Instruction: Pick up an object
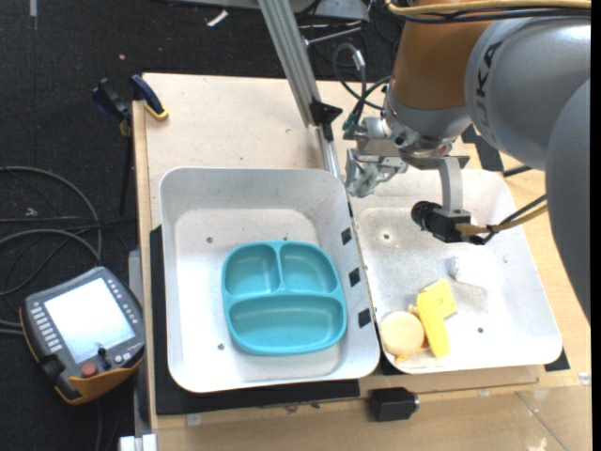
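The gripper (368, 178), its opening impossible to judge, hangs high in the approach step, needing descent toward the yellow block (436, 316) well below-right.

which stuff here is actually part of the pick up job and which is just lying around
Part of the job:
gripper, above the right bin's far left corner
yellow block in the right bin
round cream piece touching the block
teal divided plate in the left bin

Just lying about:
handheld pendant left of the bench
blue clamp at the bench's far left corner
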Available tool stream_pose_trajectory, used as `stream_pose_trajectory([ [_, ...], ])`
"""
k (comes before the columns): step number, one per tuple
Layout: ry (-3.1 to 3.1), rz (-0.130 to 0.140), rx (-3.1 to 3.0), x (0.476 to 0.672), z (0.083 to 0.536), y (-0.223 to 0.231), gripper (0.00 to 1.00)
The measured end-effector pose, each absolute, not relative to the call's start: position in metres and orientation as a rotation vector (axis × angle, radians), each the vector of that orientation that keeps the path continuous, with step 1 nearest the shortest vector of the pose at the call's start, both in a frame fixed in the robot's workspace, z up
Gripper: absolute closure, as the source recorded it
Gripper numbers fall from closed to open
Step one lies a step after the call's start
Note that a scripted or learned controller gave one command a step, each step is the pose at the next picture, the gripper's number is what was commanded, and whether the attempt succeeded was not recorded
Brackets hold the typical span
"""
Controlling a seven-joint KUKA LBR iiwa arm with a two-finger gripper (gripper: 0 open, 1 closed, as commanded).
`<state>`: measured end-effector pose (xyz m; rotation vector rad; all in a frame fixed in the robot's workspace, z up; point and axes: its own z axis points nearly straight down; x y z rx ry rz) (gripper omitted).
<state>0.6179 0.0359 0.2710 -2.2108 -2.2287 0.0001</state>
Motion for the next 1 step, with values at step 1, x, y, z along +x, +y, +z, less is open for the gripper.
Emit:
stream_pose_trajectory([
  [1, -2.228, 0.002, -2.211, 0.6129, 0.2542, 0.0851, 1.0],
])
